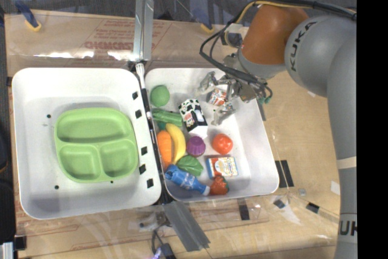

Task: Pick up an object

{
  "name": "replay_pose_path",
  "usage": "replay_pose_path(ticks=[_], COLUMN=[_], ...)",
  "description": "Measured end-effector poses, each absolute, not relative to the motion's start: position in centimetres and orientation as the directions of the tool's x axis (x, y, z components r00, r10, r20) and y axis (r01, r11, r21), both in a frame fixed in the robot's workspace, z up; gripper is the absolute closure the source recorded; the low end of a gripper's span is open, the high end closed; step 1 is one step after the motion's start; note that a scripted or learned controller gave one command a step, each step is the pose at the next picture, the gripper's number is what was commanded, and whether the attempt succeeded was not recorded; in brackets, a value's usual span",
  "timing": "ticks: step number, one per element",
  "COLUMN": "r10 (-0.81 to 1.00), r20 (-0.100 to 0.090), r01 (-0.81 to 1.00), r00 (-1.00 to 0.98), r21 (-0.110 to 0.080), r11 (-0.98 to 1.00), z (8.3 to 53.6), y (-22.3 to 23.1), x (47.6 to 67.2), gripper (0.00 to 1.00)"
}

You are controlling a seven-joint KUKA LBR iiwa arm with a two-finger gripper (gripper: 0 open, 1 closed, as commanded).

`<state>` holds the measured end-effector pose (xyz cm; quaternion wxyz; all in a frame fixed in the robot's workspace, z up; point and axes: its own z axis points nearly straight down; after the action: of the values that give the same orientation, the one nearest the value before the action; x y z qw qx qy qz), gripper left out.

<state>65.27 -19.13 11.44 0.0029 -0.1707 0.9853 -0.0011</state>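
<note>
- the tool (219,100) hangs over the upper part of the right bin (257,148), its fingers spread, nothing between them.
- just left of it lies a black-and-white cow toy (192,113).
- below sit a tomato (222,143), banana (177,141), carrot (164,149).
- a green tray (96,144) lies in the left bin (30,130).

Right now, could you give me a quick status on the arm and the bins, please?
Gripper low in right bin, nothing between fingers. Tomato, cow-print toy nearby, ungrasped. Green tray in left bin.
</note>
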Motion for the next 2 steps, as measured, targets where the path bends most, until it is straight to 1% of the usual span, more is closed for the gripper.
replay_pose_path(ticks=[1, 2], r10=[-0.142, -0.099], r20=[-0.007, -0.002], r01=[-0.142, -0.099], r00=[-0.99, -0.995], r21=[-0.003, 0.001], r11=[0.99, 0.995], z=[9.5, 9.3], y=[-19.3, -13.3], x=[65.9, 62.9], gripper=[0.0, 0.0])
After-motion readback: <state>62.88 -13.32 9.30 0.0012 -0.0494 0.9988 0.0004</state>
